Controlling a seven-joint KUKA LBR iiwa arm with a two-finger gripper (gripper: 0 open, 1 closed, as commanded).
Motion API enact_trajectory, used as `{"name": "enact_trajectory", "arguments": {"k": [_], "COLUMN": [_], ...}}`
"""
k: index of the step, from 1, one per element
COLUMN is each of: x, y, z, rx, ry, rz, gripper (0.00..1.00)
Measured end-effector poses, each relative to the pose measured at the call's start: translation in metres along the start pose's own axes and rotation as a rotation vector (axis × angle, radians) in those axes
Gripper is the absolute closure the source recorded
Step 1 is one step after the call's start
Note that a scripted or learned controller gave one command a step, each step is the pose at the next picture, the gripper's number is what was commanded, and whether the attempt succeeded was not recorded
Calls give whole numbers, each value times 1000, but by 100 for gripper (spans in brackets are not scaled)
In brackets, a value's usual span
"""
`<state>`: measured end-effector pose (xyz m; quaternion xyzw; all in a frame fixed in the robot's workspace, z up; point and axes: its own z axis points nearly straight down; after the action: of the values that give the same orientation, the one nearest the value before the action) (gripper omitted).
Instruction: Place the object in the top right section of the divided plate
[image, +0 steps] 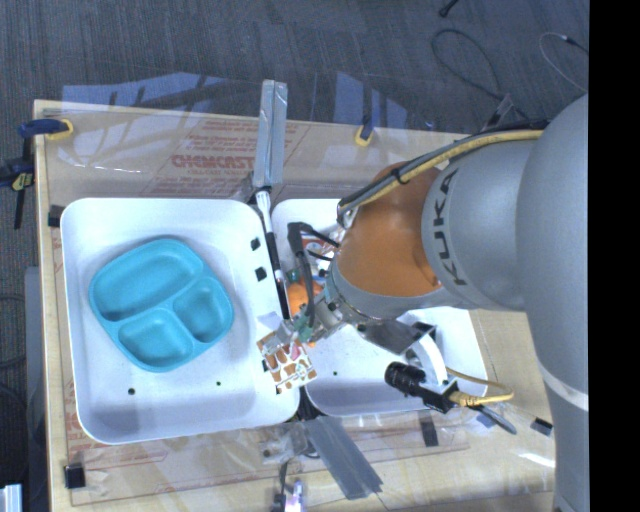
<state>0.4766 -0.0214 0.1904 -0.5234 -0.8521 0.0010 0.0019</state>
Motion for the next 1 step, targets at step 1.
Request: {"name": "enact_trajectory", "arguments": {"k": [1], "x": [43], "y": [56], "z": [-9], "rx": [-1], "ry": [-1], "rz": [37], "gripper": [100]}}
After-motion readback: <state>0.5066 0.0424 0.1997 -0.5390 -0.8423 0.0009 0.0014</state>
